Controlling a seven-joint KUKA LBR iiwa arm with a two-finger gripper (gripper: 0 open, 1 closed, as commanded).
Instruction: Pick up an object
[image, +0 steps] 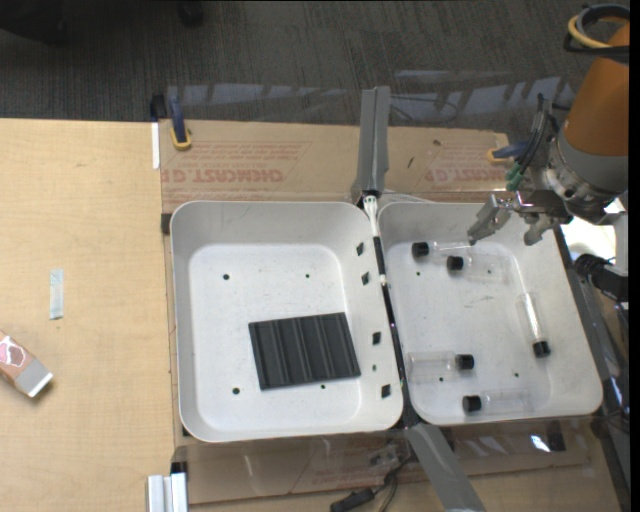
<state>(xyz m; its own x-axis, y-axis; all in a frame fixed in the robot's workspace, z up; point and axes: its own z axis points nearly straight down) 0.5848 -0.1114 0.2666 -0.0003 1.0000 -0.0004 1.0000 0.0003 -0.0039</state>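
Observation:
The right bin holds several clear plastic tubes with black caps, among them one near its right wall, one low in the middle and one by the front rim. Two black caps lie near the bin's far left corner. A black ribbed rectangular pad lies flat in the left bin. My gripper hangs over the far edge of the right bin, open, with nothing between its fingers. It is above and to the right of the two far caps.
A raised divider with black clips separates the bins. Cardboard lies behind them, with clamps on it. On the wooden bench at left lie a small grey strip and a red-and-white item.

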